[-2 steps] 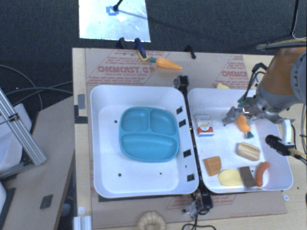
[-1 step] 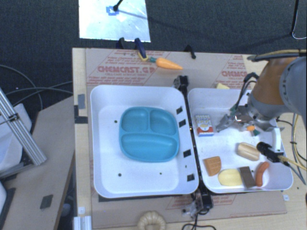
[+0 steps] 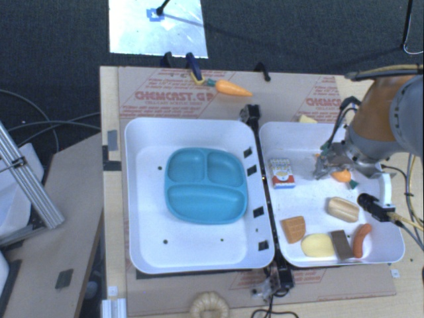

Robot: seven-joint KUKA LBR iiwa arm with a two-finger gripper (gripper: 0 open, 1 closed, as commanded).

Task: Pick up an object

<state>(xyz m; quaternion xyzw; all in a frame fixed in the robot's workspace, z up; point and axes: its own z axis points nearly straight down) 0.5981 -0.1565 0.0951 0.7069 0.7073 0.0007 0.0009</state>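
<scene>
I see the gripper (image 3: pixel 329 166) low in the right-hand shallow white bin (image 3: pixel 286 136), touching a small orange piece (image 3: pixel 341 175). I cannot tell its state.

Both bins, the left bin (image 3: pixel 142 197) and the right bin (image 3: pixel 391 247), look like smooth white plastic with a faint sheen. The blue divided plate (image 3: pixel 205 184) is matt plastic. Under them lies a printed cardboard sheet (image 3: pixel 165 95), dull and papery, on the pale wooden desk (image 3: pixel 79 177). The floor (image 3: pixel 53 38) looks like rough dark carpet. The silvery panel (image 3: pixel 156 22) is glossy and reflective.
</scene>
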